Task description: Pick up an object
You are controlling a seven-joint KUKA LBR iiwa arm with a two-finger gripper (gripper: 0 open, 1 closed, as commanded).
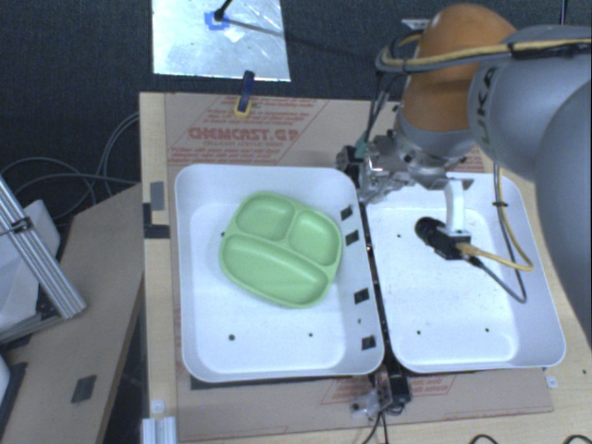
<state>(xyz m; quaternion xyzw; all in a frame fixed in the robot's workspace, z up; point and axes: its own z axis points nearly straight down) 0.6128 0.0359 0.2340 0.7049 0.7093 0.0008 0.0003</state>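
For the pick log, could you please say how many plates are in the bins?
1: the green plate lies in the view's left bin; the arm may hide part of the right bin.

The green divided plate point(280, 248) looks like smooth matt plastic, and both white bins point(199, 276) like glossy plastic.

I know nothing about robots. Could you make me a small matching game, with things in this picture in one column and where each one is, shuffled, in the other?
1. green divided plate
2. end effector
3. shiny metal sheet
4. cardboard sheet

A. under the two white bins
B. in the view's left bin
C. over the far rims, where the bins meet
D. farthest back, at the top of the view

Pairs: 1-B, 2-C, 3-D, 4-A
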